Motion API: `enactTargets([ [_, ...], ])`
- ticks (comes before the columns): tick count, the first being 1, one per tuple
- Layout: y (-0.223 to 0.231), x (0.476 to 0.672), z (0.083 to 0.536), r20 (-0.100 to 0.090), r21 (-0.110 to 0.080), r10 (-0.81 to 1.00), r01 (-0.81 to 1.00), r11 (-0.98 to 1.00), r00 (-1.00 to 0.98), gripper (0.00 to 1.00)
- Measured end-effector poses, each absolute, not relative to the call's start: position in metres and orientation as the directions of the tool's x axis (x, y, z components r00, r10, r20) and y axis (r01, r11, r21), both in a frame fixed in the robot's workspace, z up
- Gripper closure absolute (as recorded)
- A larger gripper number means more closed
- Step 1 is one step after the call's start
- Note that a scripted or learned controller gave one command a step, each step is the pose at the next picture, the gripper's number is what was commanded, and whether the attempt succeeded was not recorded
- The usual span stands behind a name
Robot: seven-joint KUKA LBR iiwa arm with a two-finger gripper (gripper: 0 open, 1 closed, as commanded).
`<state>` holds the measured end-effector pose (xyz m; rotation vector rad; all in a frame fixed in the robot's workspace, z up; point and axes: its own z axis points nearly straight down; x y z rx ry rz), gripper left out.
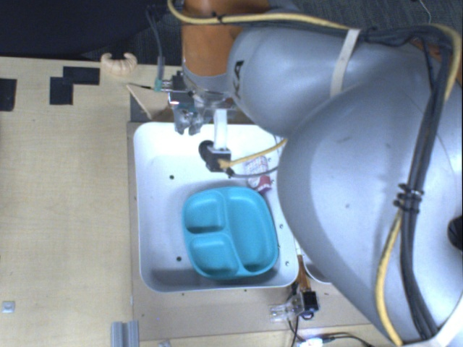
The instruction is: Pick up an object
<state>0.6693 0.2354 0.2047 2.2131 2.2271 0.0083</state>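
Note:
A blue plate (230,231) with three compartments lies in the front half of the white bin (155,194). A small white and red packet (257,170) lies just behind the plate's right corner, partly hidden under the arm. My gripper (189,125) hangs over the bin's back left edge, well behind the plate and to the left of the packet. Nothing shows between its tips. The grey arm covers the bin's right side.
A black cable fitting (212,155) with a yellow cable hangs from the wrist over the bin's back middle. A beige ring-shaped piece (118,63) lies on the wooden bench behind the bin. A small clear clip (293,308) sits by the front right corner.

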Motion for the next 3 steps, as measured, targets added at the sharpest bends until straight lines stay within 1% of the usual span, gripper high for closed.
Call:
enactTargets([
  [1,0.235,0.669,0.204,0.001,0.003,1.000,1.000,0.007,-0.007,0.00],
  [2,0.235,0.669,0.317,0.003,0.007,1.000,1.000,0.008,-0.008,0.00],
  [3,0.233,0.668,0.093,0.001,0.000,1.000,1.000,0.005,-0.005,0.00],
])
